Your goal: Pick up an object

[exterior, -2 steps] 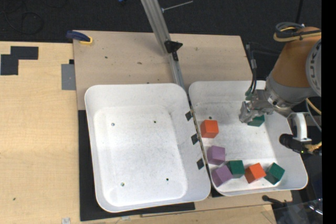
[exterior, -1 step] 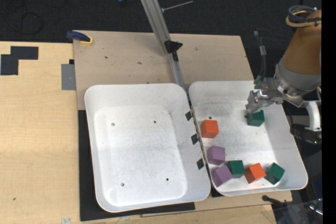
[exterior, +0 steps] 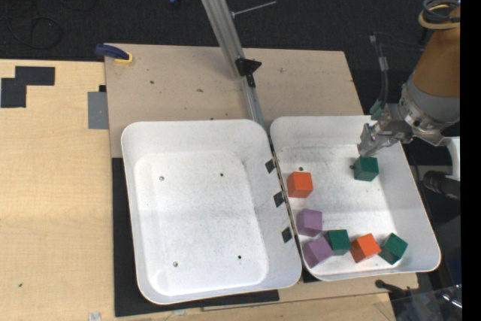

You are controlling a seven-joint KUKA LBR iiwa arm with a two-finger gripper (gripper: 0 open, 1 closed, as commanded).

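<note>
Hand: your hand (exterior: 370, 149) hangs over the far right part of the right bin (exterior: 331, 133), just above a green cube (exterior: 366, 168); you cannot tell whether it grips the cube.
Green cube: alone near the bin's right wall, well apart from the other blocks.
Other blocks: an orange cube (exterior: 300, 183) sits by the left wall; nearer you lies a cluster of two purple cubes (exterior: 309, 221), a second green cube (exterior: 338, 240), another orange cube (exterior: 365, 246) and a third green cube (exterior: 393, 247).
Left bin (exterior: 150, 139): beside the right one on the table (exterior: 52, 162).
In the way: a slanted metal bar (exterior: 222, 26) rises behind the bins, left of your arm (exterior: 440, 71).
</note>
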